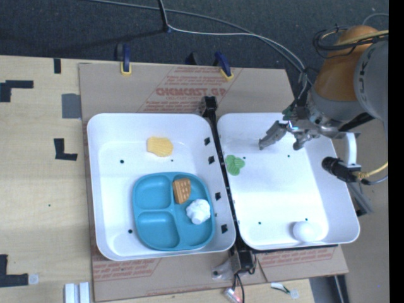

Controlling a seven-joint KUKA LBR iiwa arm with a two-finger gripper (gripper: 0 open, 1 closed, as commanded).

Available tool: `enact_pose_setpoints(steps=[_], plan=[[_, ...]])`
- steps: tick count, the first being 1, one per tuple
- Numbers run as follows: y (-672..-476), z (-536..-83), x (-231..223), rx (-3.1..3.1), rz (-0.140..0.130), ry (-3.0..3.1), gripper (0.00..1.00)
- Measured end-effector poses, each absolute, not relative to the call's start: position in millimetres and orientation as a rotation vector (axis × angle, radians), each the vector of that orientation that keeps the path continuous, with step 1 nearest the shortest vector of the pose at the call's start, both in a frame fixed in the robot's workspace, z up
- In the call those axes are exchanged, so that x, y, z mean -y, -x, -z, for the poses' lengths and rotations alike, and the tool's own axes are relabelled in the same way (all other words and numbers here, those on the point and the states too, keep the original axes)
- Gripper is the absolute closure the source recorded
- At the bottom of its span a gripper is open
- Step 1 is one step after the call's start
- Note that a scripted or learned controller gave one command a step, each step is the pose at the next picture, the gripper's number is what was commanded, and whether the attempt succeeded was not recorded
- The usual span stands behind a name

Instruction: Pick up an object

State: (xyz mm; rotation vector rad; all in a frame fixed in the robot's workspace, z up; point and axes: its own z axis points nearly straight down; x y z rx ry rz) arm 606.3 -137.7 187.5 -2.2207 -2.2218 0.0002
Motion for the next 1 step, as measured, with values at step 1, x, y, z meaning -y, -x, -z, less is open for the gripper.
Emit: enact_pose_setpoints(steps=[1], plan=[[-580.2,-264.2,112.1,2.228,0.007,2.222,0.00]])
